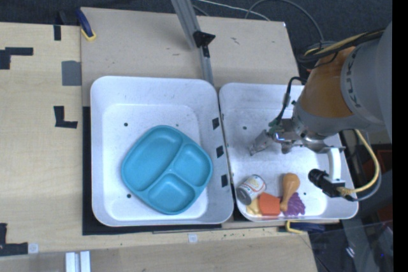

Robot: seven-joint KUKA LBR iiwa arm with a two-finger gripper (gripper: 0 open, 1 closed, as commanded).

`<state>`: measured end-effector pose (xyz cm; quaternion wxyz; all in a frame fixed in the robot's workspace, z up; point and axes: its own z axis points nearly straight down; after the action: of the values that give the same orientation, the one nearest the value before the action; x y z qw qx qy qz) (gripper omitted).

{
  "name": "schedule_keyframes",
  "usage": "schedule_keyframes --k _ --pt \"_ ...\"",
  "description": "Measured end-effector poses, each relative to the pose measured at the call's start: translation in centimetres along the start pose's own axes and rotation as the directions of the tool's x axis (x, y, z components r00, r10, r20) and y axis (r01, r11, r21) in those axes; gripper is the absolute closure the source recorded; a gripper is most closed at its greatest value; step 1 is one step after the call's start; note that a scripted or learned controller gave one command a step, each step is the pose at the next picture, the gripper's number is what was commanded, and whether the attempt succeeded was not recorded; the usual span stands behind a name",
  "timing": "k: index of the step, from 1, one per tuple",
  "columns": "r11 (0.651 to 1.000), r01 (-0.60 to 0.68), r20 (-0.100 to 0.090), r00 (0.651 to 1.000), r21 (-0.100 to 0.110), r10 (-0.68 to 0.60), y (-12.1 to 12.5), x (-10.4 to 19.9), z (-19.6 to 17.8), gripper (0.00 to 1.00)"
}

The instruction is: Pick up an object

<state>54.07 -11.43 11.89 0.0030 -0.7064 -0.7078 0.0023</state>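
the bench (159,41) carries 2 shallow white bins side by side. the left bin (102,137) holds a blue plate (167,169) with 3 compartments, lying flat near the middle. the right bin (255,105) is where the arm (344,86) reaches in, its orange band above the wrist. the gripper (260,147) hangs over bare bin floor in the middle of the right bin, with nothing between its fingers; whether they stand apart or together i cannot tell at this angle.

the candidates for picking are bunched along the right bin's near edge: a small can (251,186) on its side, a drumstick-shaped toy (290,185), an orange block (269,204) and a purple grape-like toy (295,205), all touching or just beside one another.

the main risk, as i judge it, is the crowding: a descent into that cluster could nudge a neighbour, or the fingers could strike the bin wall just beside it. the can may also roll away when touched.
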Motion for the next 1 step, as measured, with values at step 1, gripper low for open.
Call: schedule_keyframes --k 1 --pt "1.000 0.000 0.003 1.000 -0.007 0.000 0.02 0.00 3.00 0.00"
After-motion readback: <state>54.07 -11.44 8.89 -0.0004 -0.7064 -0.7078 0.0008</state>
